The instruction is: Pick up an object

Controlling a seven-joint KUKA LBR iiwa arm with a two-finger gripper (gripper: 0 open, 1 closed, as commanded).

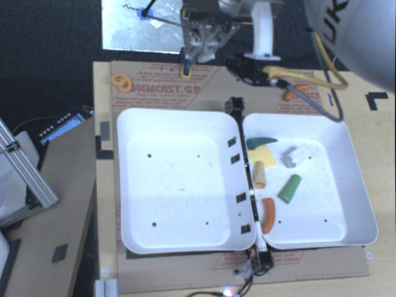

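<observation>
White right bin (pixel 346 159) keeps every piece, and my tool (pixel 201 53), grip state unclear, hangs far back with nothing lifted.

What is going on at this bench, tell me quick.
A grey KUKA arm is set to pick an object from the bins. Its gripper sits high at the far edge of the bench, above the cardboard, not over either bin. The right bin holds a green block, an orange sausage-shaped piece, a yellow piece, a dark green piece and a small white object. Nothing is between the fingers.
</observation>
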